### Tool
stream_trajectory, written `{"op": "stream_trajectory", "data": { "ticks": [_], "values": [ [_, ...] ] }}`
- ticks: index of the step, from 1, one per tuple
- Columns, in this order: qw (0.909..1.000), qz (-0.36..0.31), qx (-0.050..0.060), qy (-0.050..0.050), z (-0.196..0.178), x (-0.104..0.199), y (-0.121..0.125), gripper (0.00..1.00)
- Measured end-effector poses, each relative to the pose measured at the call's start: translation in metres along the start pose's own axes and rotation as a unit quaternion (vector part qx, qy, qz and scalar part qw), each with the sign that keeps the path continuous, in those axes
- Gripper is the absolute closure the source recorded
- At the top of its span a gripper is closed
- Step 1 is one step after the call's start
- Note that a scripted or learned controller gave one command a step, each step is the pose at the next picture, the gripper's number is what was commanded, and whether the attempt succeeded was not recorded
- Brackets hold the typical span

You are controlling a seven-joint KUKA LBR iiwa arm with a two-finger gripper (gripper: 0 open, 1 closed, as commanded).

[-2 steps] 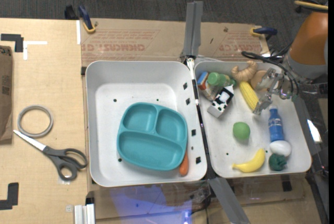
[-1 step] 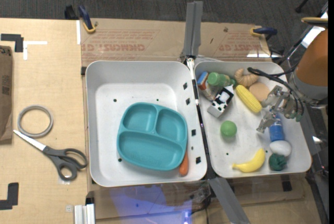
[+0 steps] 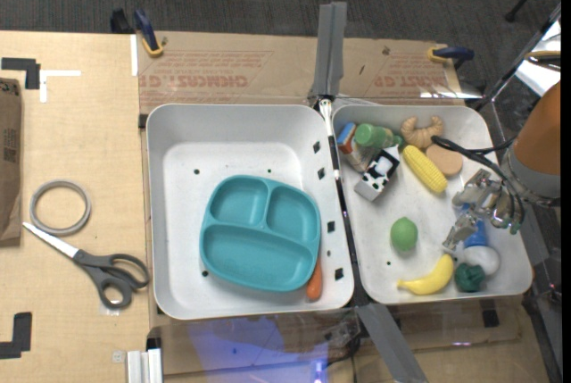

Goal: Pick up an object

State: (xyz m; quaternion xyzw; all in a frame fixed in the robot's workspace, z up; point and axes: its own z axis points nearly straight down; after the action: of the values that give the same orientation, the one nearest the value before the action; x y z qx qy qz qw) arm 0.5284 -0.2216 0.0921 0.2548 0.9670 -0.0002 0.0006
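Note:
My gripper (image 3: 466, 225) hangs low over the right part of the right bin (image 3: 384, 283), beside a small blue object (image 3: 476, 238). A white ball (image 3: 484, 258) and a dark green toy (image 3: 469, 278) lie just below it in the view. To its left are a yellow banana (image 3: 428, 276) and a green lime (image 3: 404, 234). Farther back lie a corn cob (image 3: 425, 169), a tan round piece (image 3: 446, 162), a ginger root (image 3: 421, 130), a black-and-white block (image 3: 379, 174) and a green bottle (image 3: 373, 137). I see nothing lifted off the bin floor.
The left bin (image 3: 178, 158) holds a teal divided plate (image 3: 261, 232) with an orange carrot (image 3: 314, 281) at its lower right edge. On the bench to the left lie scissors (image 3: 94, 263) and a tape roll (image 3: 60, 205). A cable (image 3: 473, 149) crosses the right bin's back corner.

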Motion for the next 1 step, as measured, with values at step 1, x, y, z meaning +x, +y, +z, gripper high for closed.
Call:
{"op": "stream_trajectory", "data": {
  "ticks": [1],
  "values": [
    [0.9996, 0.028, -0.001, -0.002, -0.0010, 0.0779, 0.0391, 0.00]
  ]
}}
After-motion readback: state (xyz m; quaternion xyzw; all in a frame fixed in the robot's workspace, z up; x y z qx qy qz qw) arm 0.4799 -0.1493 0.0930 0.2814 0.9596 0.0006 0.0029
